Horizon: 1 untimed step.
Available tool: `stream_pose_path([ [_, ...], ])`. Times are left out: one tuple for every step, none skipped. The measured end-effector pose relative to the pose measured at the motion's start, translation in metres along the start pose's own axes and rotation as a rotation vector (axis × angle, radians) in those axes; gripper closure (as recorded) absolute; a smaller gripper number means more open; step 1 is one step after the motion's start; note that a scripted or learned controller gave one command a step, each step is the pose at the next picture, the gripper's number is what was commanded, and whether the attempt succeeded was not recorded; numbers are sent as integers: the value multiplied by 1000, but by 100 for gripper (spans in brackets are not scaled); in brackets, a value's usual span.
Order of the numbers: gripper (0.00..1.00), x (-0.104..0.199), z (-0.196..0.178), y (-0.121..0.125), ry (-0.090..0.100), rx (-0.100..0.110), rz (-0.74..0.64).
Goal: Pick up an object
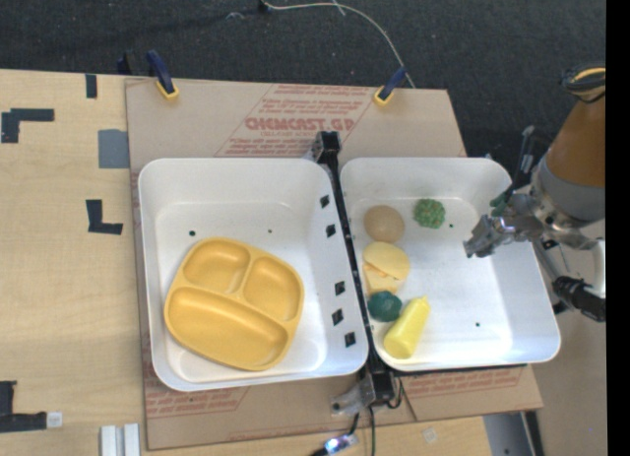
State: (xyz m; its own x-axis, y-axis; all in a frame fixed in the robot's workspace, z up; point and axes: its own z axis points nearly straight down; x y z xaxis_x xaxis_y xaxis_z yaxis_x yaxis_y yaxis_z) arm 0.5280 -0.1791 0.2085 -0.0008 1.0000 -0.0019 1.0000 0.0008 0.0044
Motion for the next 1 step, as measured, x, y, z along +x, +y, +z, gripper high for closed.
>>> stream_pose_path([
  [100, 0, -7, 1, 2, 4, -1],
])
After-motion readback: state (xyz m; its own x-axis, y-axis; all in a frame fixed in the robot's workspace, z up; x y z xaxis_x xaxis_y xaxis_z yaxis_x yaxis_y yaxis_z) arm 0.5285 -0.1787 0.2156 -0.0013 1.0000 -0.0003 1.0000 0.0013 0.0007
